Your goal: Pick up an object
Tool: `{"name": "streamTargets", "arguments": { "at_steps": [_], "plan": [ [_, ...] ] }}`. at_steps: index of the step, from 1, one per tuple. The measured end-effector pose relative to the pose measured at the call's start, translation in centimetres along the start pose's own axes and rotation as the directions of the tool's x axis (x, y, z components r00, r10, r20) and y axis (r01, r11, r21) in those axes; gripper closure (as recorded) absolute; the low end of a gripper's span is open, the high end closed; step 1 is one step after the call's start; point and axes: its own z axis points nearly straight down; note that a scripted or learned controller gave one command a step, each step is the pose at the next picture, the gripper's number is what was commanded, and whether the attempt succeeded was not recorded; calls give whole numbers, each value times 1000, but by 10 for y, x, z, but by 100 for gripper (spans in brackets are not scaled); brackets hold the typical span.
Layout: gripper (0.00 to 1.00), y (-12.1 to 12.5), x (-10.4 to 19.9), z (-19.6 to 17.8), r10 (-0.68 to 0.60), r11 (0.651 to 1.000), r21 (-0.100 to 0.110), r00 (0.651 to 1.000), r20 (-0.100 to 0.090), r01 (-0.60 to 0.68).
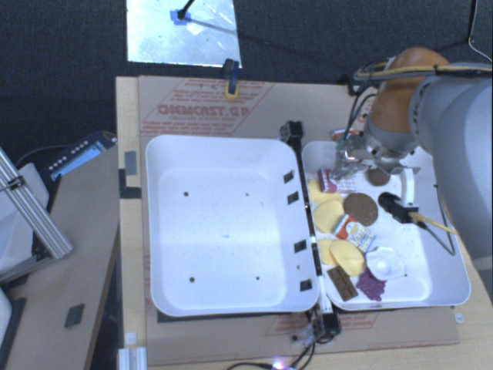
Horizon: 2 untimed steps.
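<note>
My gripper hangs low over the far left part of the right bin, with the grey arm coming in from the right. Just below it lie a small pink packet and a yellow piece. A small brown disc sits to its right. Nearer the front are a larger brown round cookie, a yellow slice, a red and white packet, another yellow piece, a white cup, a purple scrap and a brown bar.
The left bin stands beside the right one, with black clips along the shared rim. Both rest on a cardboard sheet. A shiny plate lies on the dark floor behind.
</note>
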Motion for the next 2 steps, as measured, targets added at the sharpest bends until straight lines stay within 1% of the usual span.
{"name": "streamTargets", "arguments": {
  "at_steps": [1, 2],
  "plan": [
    [0, 1, 0, 0, 0, 1000, -4, 1000, 1, 0],
    [100, 2, 0, -12, 0, 1000, -7, 1000, -1, 0]
  ]
}}
